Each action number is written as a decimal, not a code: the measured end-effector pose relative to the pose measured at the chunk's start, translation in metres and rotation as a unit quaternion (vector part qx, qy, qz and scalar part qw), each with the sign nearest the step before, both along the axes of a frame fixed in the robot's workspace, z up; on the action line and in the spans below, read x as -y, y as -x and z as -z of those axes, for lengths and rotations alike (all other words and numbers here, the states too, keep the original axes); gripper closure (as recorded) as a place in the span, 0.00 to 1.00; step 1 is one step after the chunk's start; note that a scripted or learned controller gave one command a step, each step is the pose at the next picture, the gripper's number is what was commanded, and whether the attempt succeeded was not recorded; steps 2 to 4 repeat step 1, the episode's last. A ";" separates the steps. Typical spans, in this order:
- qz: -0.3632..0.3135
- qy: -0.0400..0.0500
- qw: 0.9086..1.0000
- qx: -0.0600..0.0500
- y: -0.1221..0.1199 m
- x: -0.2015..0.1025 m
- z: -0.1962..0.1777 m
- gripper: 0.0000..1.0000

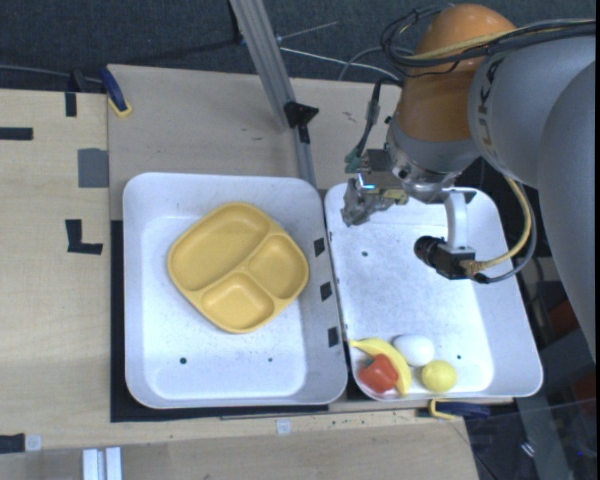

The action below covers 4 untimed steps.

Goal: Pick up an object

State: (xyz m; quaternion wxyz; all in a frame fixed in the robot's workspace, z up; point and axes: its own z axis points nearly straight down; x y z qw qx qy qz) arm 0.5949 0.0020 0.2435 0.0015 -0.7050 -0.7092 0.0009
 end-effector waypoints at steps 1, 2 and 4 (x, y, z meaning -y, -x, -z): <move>0.000 0.000 1.000 -0.001 0.014 -0.055 0.018 1.00; 0.000 0.000 1.000 -0.001 0.014 -0.055 0.018 1.00; 0.000 0.000 1.000 -0.001 0.014 -0.055 0.018 1.00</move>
